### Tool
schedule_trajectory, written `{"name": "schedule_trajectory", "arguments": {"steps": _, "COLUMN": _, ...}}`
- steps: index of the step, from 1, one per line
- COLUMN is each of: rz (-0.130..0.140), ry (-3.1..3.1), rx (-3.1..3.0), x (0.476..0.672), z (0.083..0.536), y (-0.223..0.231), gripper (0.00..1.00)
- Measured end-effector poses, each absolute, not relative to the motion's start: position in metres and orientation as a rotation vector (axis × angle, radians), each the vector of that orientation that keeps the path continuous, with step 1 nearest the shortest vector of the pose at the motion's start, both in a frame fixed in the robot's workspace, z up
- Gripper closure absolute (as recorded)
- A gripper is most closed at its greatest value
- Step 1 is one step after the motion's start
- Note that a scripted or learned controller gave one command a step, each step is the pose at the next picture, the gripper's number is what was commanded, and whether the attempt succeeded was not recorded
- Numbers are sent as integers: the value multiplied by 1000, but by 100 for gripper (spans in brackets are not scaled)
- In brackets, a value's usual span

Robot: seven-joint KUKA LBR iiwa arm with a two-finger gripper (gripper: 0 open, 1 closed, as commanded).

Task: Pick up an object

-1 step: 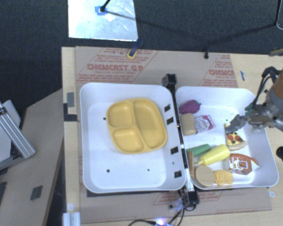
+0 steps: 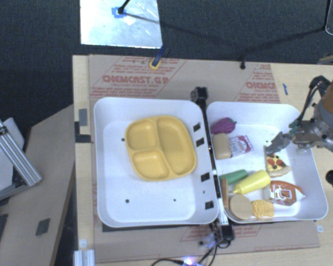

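Observation:
My gripper (image 2: 276,144) hangs over the right side of the right bin (image 2: 255,119), just above a pizza slice toy (image 2: 277,165). I see nothing held in it. The bin also holds a purple eggplant (image 2: 223,126), a tan block (image 2: 221,146), a red-and-white packet (image 2: 242,144), a green piece (image 2: 235,177), a yellow bottle (image 2: 253,182), an orange-and-white packet (image 2: 284,193), a round tan bun (image 2: 240,206) and a yellow ridged piece (image 2: 262,208).
The left bin (image 2: 108,148) holds a yellow plate (image 2: 160,147) with three compartments. A black divider (image 2: 207,148) runs between the bins. The arm enters from the right edge. A shiny square sheet (image 2: 120,15) lies behind the bench.

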State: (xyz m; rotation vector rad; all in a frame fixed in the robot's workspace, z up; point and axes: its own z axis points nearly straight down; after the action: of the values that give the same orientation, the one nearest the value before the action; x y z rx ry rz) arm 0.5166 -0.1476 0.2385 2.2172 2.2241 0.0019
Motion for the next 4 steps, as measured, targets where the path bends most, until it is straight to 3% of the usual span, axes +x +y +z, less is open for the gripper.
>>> {"name": "schedule_trajectory", "arguments": {"steps": 3, "rz": 2, "ry": 2219, "rx": 2219, "x": 507, "z": 90, "y": -140, "gripper": 0}}
{"name": "schedule_trajectory", "arguments": {"steps": 4, "rz": 5, "ry": 2214, "rx": 2218, "x": 510, "z": 89, "y": -142, "gripper": 0}}
